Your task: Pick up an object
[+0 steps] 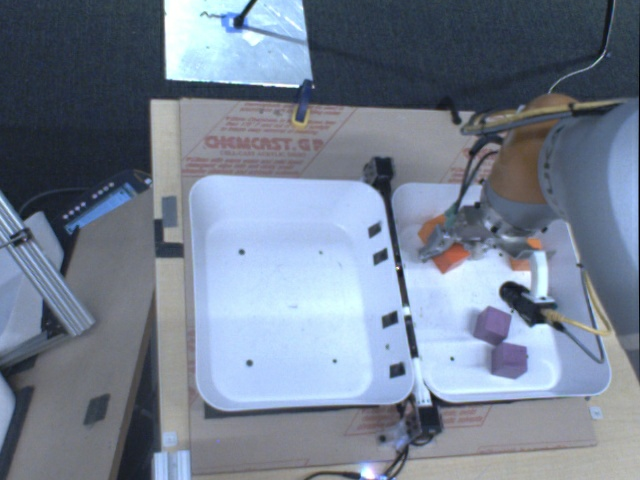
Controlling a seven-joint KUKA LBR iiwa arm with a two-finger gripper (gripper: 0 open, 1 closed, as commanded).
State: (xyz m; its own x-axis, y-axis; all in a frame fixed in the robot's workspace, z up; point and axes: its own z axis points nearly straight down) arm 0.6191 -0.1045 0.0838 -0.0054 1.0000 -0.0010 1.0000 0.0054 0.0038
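Gripper (pixel 452 245) is low in the right bin (pixel 448 353), pressed in among a cluster of orange pieces. Whether it is spread or closed cannot be told, because its tip is too small and cluttered to read.

Right at that tip lies the nearest orange block (pixel 453 260), touching or almost touching the tool. It is probably the target, which would explain the low, tilted wrist, but nothing shows it clamped. A second orange block (pixel 431 230) sits just past the tip toward the divider, and a third orange piece (pixel 521 262) peeks out behind the wrist.

Farther out toward the front rim, the upper purple block (pixel 492 325) and the lower purple block (pixel 509 360) lie close together, well apart from the tool. The left bin (pixel 290 298) is across the divider. No lift appears to have begun.
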